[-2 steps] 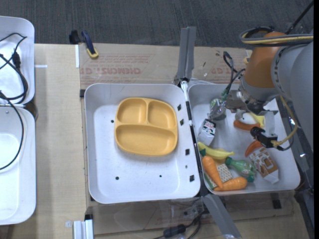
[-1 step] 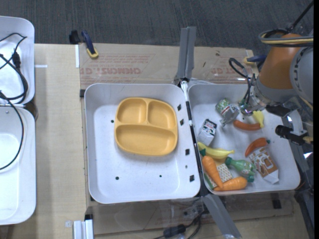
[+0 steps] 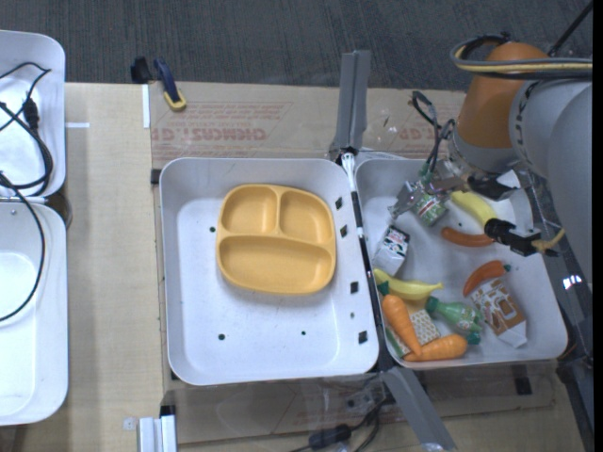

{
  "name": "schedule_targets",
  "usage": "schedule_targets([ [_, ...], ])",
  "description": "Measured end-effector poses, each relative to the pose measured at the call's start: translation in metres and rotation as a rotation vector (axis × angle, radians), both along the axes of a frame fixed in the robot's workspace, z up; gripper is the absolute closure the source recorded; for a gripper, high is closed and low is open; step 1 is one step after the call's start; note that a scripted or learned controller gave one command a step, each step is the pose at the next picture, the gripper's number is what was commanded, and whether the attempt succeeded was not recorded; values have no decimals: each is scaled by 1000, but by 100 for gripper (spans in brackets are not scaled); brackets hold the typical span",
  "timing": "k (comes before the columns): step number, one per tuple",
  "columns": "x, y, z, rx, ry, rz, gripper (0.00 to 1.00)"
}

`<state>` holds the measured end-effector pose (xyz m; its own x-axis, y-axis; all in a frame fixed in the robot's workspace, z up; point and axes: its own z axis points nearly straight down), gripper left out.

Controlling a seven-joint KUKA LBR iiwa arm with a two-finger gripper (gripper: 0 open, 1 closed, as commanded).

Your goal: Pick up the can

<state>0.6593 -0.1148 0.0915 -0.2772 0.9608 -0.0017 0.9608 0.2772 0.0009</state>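
**Gripper down on the can in the right bin**

From my remote seat I see the bench [image 3: 113, 252] carrying 2 white bins side by side. The arm [image 3: 556, 121], grey with its orange band, comes in from the right and bends down over the far part of the right bin [image 3: 551, 332]. The left bin [image 3: 188, 347] holds 1 yellow divided plate [image 3: 276, 238] with 3 compartments, lying flat near the bin's middle.

In the right bin, the gripper [image 3: 421, 196] sits low near the far left area, and the can [image 3: 431, 207], green-labelled and tipped on its side, lies right at the fingertips. It looks as if the fingers are either side of the can, but metal and wiring clutter that spot, so I cannot tell whether they are clamped on it or spread apart.

Just right of the can lies a banana [image 3: 474, 209], with a red-orange chili [image 3: 468, 238] beside it. A small white carton [image 3: 394, 249] stands near the bin's left wall. Toward the near side I count 2 carrots [image 3: 405, 326], a second banana [image 3: 410, 288], a green item [image 3: 455, 314], and a brown-and-white packet [image 3: 499, 311].
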Motion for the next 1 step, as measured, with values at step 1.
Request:
schedule_targets([
  [1,1,-1,9,-1,-1,0,100],
])
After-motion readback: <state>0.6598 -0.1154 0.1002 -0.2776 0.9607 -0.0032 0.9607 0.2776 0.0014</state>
